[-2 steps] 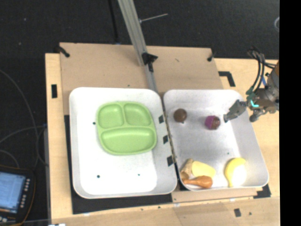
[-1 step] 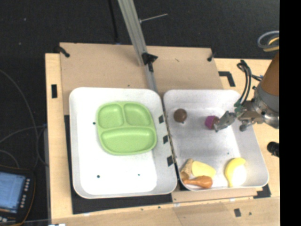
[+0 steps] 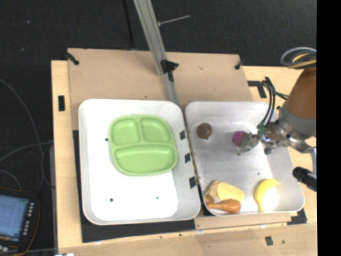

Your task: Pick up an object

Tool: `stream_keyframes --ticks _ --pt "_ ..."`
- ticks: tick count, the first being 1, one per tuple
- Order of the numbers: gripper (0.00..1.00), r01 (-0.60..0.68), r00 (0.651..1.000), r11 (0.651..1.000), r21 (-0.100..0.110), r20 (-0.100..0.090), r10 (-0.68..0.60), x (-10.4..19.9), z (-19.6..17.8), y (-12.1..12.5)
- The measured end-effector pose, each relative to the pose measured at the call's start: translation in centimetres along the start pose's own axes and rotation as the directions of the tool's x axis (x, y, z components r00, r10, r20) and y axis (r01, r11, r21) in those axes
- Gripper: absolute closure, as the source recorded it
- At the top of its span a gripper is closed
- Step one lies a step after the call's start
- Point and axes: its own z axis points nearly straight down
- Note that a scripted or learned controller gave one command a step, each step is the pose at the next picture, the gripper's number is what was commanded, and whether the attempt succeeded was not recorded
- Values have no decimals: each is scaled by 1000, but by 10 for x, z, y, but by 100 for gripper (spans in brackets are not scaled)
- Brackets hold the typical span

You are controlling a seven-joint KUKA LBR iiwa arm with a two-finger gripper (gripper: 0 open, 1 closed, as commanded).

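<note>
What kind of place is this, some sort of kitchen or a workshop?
Most likely a robotics lab test bench, not a kitchen. A robot arm reaches over two white bins on a plywood board; the food looks like toys, and a green divided plate sits alone.

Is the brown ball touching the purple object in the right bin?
Apart. The camera view shows bare bin floor between the brown ball and the purple object.
</note>
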Motion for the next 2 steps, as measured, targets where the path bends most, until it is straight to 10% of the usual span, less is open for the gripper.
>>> stream_keyframes --ticks 1,2 --pt "0 -3 1000 1000 0 -1 3 6 45 2" --pt "100 -7 1000 1000 -8 1 7 4 31 4"
